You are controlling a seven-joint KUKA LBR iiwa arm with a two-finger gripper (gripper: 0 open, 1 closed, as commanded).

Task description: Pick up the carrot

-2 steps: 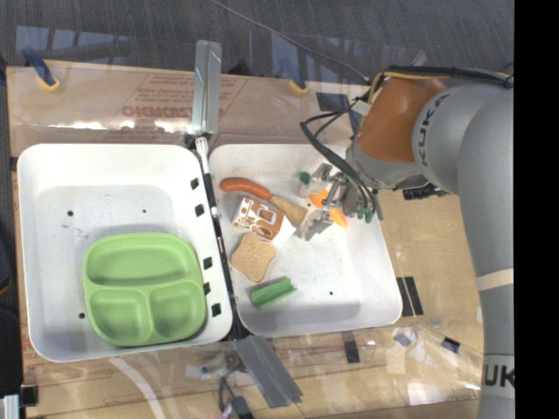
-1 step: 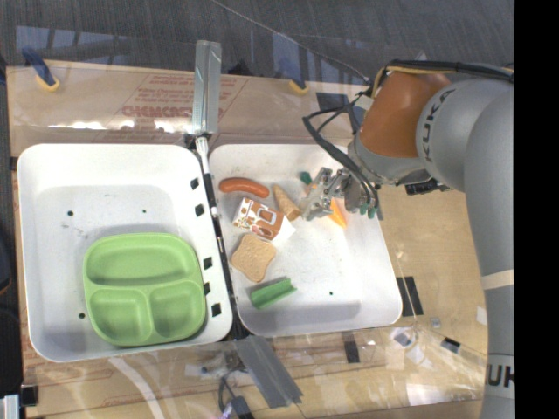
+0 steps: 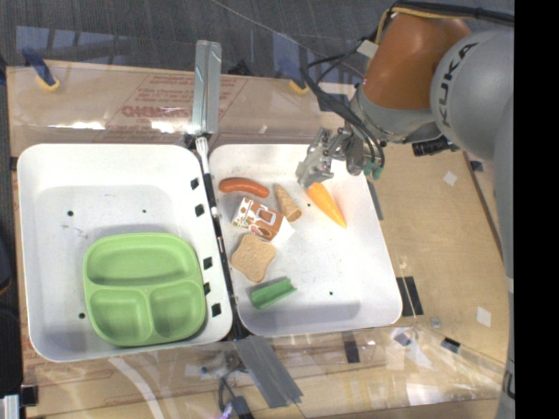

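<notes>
Over the right white bin point(image 3: 371, 299), the hand point(image 3: 316, 171) hovered right at the orange tapered carrot's point(image 3: 327, 203) top end, grip state unclear, probably needing a final drop.

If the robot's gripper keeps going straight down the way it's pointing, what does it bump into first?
Most likely the carrot. The gripper points down and slightly left, right over the carrot's upper end in the right bin. Depth is hard to judge from this slant, so it could just miss.

a robotics lab: taped bench point(image 3: 437, 234), white bins point(image 3: 52, 234), industrial arm point(image 3: 472, 68).
</notes>
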